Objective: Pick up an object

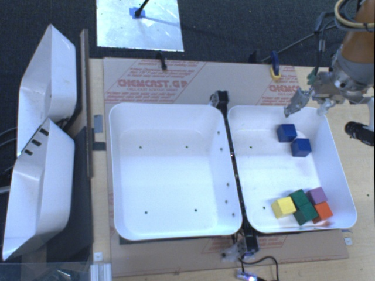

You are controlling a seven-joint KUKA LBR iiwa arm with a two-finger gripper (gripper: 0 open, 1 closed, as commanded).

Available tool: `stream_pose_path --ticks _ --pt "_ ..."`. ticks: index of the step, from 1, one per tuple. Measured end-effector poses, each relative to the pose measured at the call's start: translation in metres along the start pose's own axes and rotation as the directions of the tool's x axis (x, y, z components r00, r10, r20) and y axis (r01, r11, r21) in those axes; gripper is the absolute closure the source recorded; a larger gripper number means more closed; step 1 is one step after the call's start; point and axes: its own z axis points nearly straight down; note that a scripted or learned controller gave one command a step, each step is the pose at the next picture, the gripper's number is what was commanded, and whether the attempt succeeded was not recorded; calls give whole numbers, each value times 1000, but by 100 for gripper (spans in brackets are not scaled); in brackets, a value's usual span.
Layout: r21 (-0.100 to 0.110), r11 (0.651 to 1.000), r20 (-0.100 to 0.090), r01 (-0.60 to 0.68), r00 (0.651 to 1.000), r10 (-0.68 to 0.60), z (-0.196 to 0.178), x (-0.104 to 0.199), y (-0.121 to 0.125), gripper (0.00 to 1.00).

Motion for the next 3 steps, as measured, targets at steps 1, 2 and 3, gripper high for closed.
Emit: stream_pose_path --ticks 1,2,3 --pt "-6 1000 1 1 1000 -1 -4 0 1 0" --pt "-3 1000 0 0 1000 0 39 0 -4 0" --pt "-3 1000 0 1 1000 -1 82 4 -6 0"
